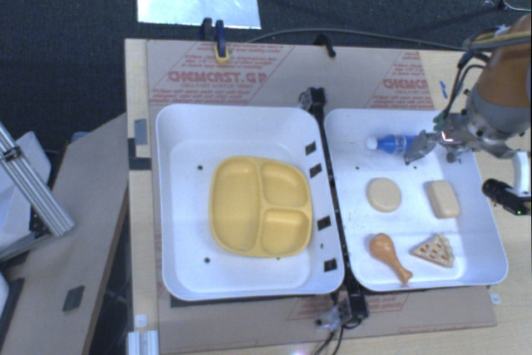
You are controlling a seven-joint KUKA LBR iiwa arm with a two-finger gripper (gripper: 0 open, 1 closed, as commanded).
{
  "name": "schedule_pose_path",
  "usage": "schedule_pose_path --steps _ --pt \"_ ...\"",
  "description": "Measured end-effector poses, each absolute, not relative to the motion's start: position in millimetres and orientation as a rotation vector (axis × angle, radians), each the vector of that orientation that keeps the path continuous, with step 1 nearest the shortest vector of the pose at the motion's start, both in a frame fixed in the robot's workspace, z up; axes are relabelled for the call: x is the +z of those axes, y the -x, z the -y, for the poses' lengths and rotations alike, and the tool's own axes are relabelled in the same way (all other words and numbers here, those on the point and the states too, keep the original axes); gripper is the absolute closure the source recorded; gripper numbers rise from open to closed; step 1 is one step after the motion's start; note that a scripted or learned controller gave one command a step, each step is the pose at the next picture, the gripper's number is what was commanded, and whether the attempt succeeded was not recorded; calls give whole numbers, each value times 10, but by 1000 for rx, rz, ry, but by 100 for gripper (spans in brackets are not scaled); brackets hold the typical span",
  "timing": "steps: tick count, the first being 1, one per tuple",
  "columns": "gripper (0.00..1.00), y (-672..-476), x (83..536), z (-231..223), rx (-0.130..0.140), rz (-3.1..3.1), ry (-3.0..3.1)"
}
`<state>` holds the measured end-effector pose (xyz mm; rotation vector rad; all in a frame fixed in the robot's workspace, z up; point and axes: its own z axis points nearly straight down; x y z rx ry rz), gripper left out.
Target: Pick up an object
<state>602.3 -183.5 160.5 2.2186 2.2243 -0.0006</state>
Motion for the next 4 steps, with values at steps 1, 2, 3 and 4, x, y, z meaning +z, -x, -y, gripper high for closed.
schedule_pose_path --steps 1,2,3,4 --pt "0 -6022 977 1822 -2 -2226 -2221" --pt "0 -6031 847 1818 1 -2223 -2218" --pt "100 -6043 965 1819 4 -2222 -2215" --pt "100 -6097 1611 1798 7 -2222 -2210"
